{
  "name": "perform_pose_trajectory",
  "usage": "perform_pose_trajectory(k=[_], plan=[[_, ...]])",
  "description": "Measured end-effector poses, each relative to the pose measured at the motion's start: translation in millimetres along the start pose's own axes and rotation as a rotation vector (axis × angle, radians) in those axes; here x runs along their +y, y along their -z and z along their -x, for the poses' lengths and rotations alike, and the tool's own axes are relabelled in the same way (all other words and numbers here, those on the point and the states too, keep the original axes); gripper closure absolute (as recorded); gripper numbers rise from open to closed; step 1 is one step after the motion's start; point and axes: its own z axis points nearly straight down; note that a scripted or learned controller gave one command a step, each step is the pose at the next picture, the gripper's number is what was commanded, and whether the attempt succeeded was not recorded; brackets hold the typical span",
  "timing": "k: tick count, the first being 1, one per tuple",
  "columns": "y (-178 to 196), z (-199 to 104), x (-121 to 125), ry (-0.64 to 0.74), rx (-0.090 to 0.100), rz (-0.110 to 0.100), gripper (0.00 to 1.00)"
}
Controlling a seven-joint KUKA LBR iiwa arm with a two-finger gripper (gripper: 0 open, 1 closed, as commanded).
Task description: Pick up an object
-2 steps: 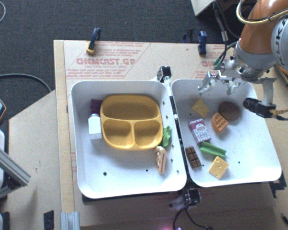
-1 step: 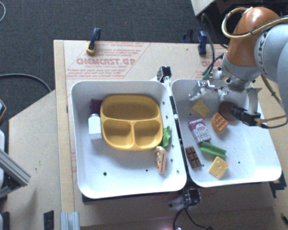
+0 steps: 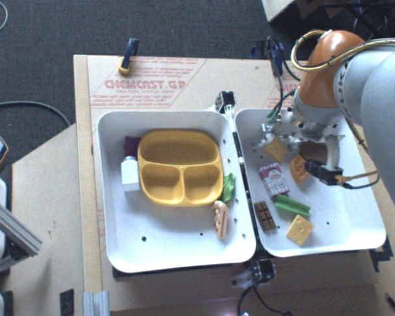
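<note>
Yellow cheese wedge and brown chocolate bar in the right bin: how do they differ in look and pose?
The cheese wedge is pale yellow with holes; the chocolate bar is dark brown, scored into squares. The cheese wedge is broad and blocky; the chocolate bar is narrow and long. The cheese wedge sits nearer the bin's middle; the chocolate bar lies along the wall next to the left bin. Both rest in the right bin near its front, apart from the gripper.
</note>
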Motion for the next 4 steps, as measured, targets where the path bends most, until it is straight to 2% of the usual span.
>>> perform_pose_trajectory(k=[1,3,4], plan=[[16,1,3,-0.001,-0.002,0.011,1.00],[135,-1,9,0.000,-0.003,0.016,1.00],[143,-43,-8,0.003,0.001,0.006,1.00]])
